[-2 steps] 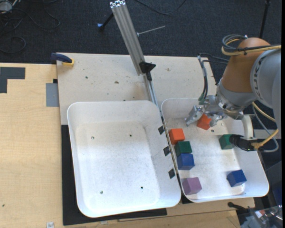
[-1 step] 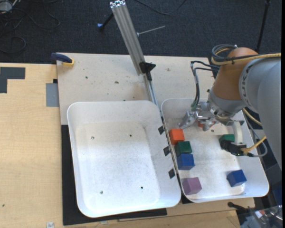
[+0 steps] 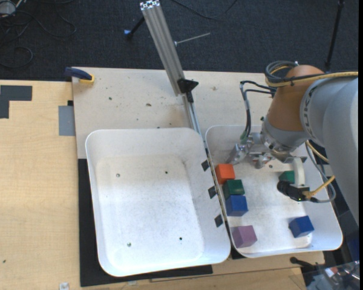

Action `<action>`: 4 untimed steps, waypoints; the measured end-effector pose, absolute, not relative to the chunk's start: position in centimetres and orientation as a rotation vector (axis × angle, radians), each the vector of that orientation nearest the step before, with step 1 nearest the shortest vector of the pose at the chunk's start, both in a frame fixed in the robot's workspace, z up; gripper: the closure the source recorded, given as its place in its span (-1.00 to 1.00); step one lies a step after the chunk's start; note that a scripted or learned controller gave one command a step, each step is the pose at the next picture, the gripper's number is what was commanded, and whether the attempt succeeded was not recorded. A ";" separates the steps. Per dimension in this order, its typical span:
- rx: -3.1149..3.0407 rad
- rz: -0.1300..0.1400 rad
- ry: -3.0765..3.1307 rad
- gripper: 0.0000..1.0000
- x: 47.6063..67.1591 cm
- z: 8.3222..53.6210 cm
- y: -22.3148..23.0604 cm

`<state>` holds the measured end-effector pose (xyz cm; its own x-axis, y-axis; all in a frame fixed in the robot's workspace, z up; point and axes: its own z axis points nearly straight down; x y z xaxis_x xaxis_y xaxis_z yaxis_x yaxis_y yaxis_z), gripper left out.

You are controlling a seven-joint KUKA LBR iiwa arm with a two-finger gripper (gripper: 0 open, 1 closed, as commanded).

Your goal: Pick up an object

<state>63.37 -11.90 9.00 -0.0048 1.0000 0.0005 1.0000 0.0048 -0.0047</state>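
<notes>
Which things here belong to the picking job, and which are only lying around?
Job:
gripper
orange block
dark green block
blue block beside the bin wall
purple block
blue block near the front corner
right white bin

Lying about:
left white bin
slanted aluminium bar

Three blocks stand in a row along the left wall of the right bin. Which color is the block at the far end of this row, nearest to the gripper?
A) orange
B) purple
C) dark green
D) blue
A: the orange block is at the far end of the row, with the dark green block and then a blue block nearer the camera.
</notes>
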 end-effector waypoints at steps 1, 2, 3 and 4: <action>-2.214 0.004 -2.222 1.00 63.4 10.1 -11.9; -2.219 -0.002 -2.226 1.00 63.9 14.4 -12.0; -2.218 -0.003 -2.228 1.00 63.2 20.3 -11.9; -2.214 0.001 -2.229 1.00 63.2 20.9 -11.9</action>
